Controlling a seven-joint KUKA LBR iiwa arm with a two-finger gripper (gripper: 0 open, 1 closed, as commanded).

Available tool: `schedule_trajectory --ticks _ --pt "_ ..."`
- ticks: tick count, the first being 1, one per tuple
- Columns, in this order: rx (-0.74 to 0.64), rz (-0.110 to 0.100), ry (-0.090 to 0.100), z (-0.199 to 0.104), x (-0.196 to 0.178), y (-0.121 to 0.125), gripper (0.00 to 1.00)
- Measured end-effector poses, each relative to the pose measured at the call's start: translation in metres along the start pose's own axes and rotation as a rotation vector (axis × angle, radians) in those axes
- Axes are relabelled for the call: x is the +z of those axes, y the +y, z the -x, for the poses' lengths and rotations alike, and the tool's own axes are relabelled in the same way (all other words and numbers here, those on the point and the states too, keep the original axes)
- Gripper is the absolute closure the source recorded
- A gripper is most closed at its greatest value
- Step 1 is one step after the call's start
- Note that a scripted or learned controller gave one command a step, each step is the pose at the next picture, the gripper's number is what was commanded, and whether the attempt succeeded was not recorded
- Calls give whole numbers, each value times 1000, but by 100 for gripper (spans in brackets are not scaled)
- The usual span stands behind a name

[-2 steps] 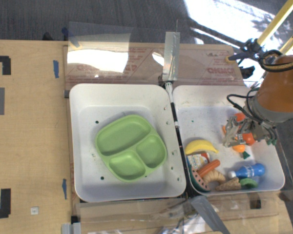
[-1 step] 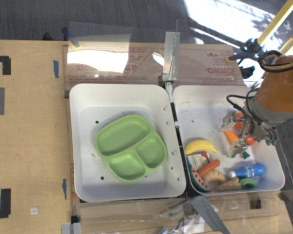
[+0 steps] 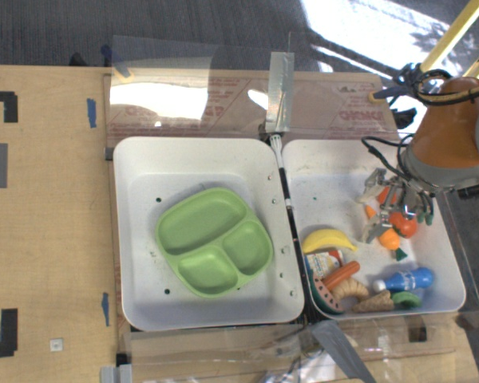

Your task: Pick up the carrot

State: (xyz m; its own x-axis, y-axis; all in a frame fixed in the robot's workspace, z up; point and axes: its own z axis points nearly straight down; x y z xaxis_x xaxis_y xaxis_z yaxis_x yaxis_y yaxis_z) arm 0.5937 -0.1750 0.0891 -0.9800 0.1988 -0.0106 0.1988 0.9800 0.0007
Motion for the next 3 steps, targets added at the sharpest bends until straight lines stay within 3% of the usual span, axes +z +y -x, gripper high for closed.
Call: schedule_trajectory --ticks 1,2,3 --pt "51 0 0 -53 -1 -8 0" --pt "48 -2 -16 -48 -15 -7 100" --pt "34 -2 -8 -97 -4 26 100"
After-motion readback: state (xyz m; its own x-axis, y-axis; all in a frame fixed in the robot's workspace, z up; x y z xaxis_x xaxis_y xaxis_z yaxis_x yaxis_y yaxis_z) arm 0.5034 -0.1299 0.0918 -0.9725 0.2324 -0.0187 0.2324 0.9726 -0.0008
